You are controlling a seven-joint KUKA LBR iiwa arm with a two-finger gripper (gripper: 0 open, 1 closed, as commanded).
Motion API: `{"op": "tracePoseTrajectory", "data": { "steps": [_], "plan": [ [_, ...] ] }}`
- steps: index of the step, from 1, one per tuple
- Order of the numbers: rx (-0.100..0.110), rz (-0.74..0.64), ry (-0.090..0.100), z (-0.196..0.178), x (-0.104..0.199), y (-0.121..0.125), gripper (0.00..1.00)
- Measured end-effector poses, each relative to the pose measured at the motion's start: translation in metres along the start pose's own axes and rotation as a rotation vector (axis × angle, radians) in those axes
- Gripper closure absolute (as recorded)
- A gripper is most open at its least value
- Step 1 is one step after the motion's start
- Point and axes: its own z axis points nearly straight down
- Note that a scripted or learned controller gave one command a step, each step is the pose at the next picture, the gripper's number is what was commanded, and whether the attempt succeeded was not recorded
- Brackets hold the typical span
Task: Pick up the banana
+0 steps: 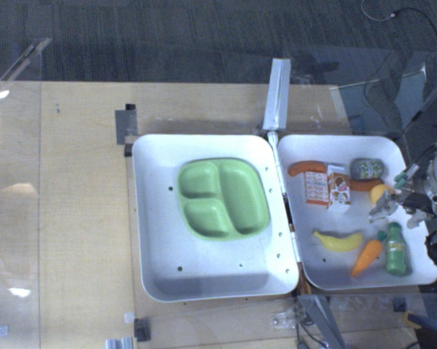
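Observation:
A yellow banana (338, 240) lies in the right bin (307, 269), near its front left, beside an orange carrot (366, 257). My gripper (388, 207) hangs over the right side of that bin, to the right of the banana and a bit farther back, apart from it. Its metal fingers (380, 209) point left, just above a green bottle (394, 248) and next to a small yellow-orange fruit (379, 193). Nothing shows between the fingers.
The right bin also holds a red sausage (306, 168), a printed snack packet (327, 188) and a dark green can (366, 168) along its back. The left bin (157, 267) carries a green divided plate (224, 197). A metal bracket (277, 95) stands behind the bins.

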Motion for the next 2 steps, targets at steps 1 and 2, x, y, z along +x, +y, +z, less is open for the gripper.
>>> {"op": "tracePoseTrajectory", "data": {
  "steps": [1,2],
  "plan": [
    [-0.002,0.186,0.004,0.098,0.003,0.001,0.0],
    [-0.005,0.186,0.004,0.087,0.003,0.002,1.0]
  ]
}}
